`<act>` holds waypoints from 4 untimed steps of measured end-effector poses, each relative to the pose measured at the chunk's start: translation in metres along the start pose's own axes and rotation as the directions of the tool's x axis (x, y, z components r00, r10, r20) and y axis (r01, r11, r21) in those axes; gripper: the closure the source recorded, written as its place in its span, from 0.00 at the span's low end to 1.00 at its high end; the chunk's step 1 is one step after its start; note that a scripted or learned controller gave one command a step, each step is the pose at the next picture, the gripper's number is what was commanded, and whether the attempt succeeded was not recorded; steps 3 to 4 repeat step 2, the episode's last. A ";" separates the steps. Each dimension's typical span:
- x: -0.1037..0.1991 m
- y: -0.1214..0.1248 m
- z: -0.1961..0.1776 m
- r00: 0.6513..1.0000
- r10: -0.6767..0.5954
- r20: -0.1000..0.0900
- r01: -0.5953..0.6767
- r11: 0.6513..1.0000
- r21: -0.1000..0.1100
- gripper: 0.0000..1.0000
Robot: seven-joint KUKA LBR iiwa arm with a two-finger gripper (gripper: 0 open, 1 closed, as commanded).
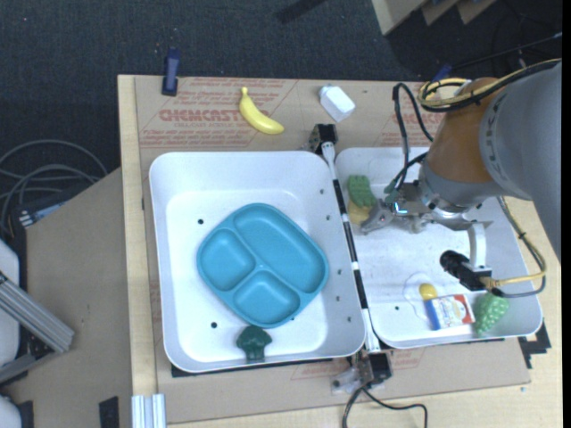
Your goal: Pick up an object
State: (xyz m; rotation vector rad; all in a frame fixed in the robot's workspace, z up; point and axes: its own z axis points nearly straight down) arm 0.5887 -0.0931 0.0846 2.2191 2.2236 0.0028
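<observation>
You've got a tan cardboard-topped bench (223, 119) w/ two shallow white bins. Grey arm w/ orange band (464, 141) reaches from the right, low over the right bin (393, 275); gripper (390, 212) sits just beside a green-yellow soft toy (359, 194), grip state can't tell. Blue divided plate (260, 263) fills left bin (178, 239)

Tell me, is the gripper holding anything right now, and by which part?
Cannot be told. The gripper is low in the right bin beside a green item, but nothing shows between its fingers.
</observation>
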 end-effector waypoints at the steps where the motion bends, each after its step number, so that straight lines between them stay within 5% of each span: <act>1: -0.020 0.076 0.001 1.000 0.001 0.000 -0.001 1.000 0.009 0.00; 2: -0.019 0.077 -0.010 1.000 -0.001 0.001 0.001 1.000 0.008 1.00; 4: -0.019 0.077 -0.010 1.000 -0.001 0.001 0.001 1.000 0.008 1.00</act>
